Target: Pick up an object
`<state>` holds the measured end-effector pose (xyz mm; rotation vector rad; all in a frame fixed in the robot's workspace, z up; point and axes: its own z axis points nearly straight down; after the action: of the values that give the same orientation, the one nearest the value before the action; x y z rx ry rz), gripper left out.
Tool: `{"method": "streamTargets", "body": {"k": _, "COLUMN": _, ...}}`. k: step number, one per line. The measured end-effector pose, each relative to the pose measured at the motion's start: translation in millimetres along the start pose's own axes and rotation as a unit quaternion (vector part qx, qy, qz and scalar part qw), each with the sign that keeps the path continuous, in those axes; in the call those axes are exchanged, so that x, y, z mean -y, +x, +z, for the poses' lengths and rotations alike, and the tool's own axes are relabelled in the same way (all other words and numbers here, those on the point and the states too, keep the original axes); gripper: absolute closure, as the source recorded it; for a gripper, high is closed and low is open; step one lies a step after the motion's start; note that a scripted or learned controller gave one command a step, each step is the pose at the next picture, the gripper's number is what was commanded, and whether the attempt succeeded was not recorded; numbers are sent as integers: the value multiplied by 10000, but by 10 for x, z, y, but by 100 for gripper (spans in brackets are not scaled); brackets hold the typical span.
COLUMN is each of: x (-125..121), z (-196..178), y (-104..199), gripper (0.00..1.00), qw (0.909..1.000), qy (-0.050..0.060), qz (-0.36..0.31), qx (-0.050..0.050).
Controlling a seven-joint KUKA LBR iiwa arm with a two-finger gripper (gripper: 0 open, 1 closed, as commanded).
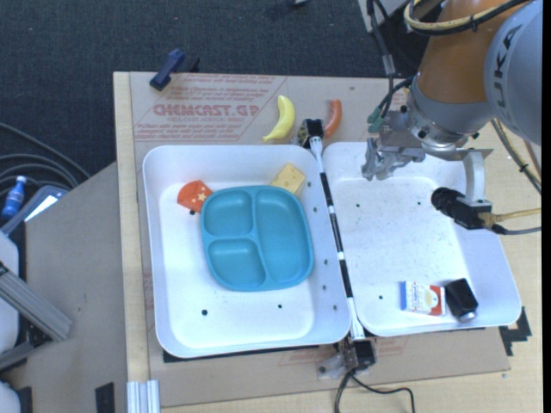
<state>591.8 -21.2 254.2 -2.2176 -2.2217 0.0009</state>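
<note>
My gripper (379,167) hangs over the far left corner of the right bin (387,231), above bare white floor with no object under it. In that bin's near right corner lie a small white, red and blue box (421,298) and a black object (461,299), touching side by side. The left bin (168,256) holds a blue divided plate (256,236), a red-orange object (195,194) at the plate's far left, and a yellow block (288,179) at its far right.
A yellow banana (280,119) and an orange chili-shaped item (332,117) lie on the board behind the bins. A blue object (168,69) sits at the board's far left edge. A black cylinder (456,206) with cables sticks out beside the arm over the right bin.
</note>
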Motion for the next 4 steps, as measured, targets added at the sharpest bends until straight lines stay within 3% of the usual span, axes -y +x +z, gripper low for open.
{"method": "streamTargets", "body": {"k": 1, "x": -315, "z": 166, "y": 1233, "gripper": 100, "qw": 10000, "qy": -18, "qz": -2, "qx": 4}}
{"method": "streamTargets", "body": {"k": 2, "x": -627, "z": 335, "y": 1921, "gripper": 100, "qw": 10000, "qy": -15, "qz": -1, "qx": 4}}
{"method": "streamTargets", "body": {"k": 3, "x": -629, "z": 332, "y": 1915, "gripper": 0, "qw": 10000, "qy": -15, "qz": 3, "qx": 8}}
{"method": "streamTargets", "body": {"k": 4, "x": -453, "z": 1537, "y": 1767, "gripper": 0, "qw": 10000, "qy": -13, "qz": 7, "qx": 5}}
